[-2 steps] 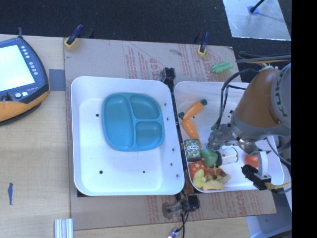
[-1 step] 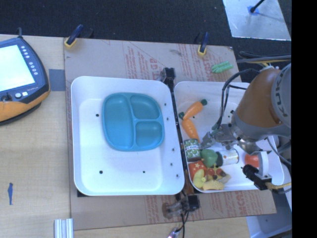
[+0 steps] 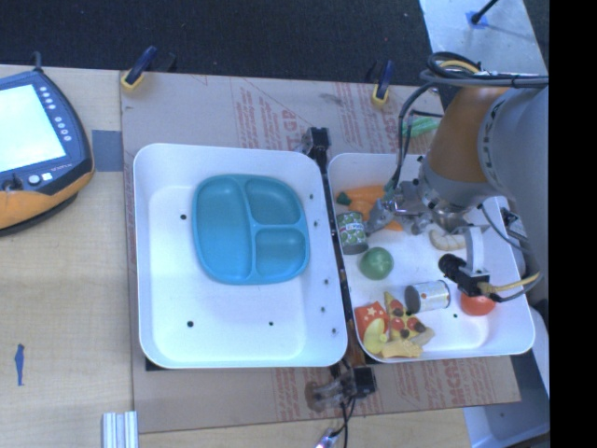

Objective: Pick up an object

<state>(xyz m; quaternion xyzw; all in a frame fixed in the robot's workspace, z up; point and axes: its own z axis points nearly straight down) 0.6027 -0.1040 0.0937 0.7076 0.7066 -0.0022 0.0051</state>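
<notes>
A light wooden bench carries a brown cardboard sheet. On the sheet sit two white bins: the left bin, and touching its right side, the right bin.

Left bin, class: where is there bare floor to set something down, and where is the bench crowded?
In the left bin, the bare floor runs below the blue divided plate and along its left side. The right bin is crowded: small can, green ball, pizza slice and the arm above.
</notes>
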